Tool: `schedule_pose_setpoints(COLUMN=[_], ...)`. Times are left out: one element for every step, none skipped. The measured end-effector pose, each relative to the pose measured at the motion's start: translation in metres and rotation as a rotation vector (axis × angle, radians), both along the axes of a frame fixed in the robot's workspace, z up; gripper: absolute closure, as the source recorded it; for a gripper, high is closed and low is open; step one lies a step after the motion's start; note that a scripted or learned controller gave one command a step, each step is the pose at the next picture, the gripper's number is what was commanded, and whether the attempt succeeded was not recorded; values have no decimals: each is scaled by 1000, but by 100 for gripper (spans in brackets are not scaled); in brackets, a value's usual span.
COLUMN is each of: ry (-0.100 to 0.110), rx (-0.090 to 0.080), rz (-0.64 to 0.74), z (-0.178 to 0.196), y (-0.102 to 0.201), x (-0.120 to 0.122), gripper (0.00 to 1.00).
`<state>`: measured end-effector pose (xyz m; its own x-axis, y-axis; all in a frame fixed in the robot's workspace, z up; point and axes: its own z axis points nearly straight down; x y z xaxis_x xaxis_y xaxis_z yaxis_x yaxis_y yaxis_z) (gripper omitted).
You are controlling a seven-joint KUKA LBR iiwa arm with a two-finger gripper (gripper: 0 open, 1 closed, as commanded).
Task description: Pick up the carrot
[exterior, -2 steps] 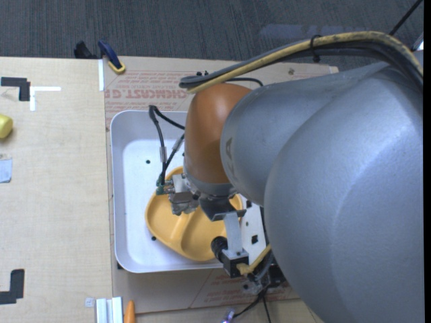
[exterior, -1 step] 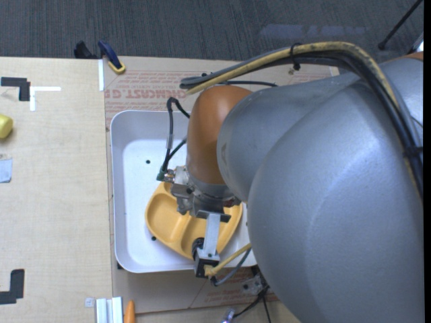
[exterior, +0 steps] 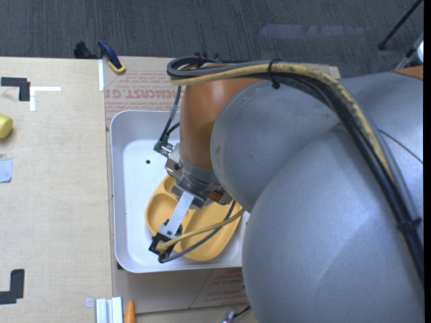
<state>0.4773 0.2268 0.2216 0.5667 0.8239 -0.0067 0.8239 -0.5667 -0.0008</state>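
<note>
The arm's orange band (exterior: 202,123) and grey bulk cover most of the view. My gripper (exterior: 196,182) reaches down over a yellow dish (exterior: 160,210) that lies in the front part of the left white bin (exterior: 128,180). A small reddish-brown bit (exterior: 216,195) shows beside the gripper at the dish's edge; I cannot tell what it is. No carrot can be made out in the bin. The right bin is hidden under the arm.
The bin rests on cardboard (exterior: 141,89) on a pale wooden bench (exterior: 54,200). A yellow thing (exterior: 4,126) lies at the far left edge. A blue and yellow clamp (exterior: 111,56) is at the back, and a small orange piece (exterior: 129,309) at the bottom edge.
</note>
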Motion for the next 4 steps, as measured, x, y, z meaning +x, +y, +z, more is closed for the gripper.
schedule_pose_setpoints(ry=[0,-6,-6,-21], rx=[-1,0,0,14], rz=[-293,-743,-765,-566], z=[-14,-23,-38,-119], y=[-16,1,0,1], x=[-1,0,28,7], gripper=[100,100,100,100])
